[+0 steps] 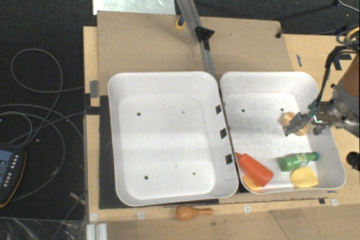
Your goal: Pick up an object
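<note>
My gripper hangs low over the right side of the right bin, reaching in from the right. A small tan object lies right beside its tip, partly covered by it; whether they touch is unclear. Along the bin's front lie a red-orange block, a green bottle on its side and a yellow rounded piece.
The left bin sits next to the right one, joined by black clips. A brown pear-shaped item lies on the bench in front of the left bin. A grey pole slants across the back of the bench.
</note>
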`<control>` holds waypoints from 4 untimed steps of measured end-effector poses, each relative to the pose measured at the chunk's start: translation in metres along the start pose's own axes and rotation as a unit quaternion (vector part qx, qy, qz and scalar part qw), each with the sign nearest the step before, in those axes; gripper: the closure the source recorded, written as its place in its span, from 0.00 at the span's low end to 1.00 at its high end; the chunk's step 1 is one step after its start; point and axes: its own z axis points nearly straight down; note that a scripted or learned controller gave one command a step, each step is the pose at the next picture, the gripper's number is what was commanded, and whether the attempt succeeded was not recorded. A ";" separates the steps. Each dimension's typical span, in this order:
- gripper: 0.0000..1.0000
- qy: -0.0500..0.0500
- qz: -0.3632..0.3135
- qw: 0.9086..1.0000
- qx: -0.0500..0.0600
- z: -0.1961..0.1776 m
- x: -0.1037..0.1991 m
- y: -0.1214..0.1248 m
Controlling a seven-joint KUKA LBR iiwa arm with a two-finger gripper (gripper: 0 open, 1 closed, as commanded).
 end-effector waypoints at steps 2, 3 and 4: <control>0.00 0.000 0.002 1.000 0.000 0.055 -0.001 -0.006; 0.00 0.000 0.003 1.000 0.001 0.101 0.002 -0.014; 0.00 0.000 0.003 1.000 0.000 0.138 0.002 -0.014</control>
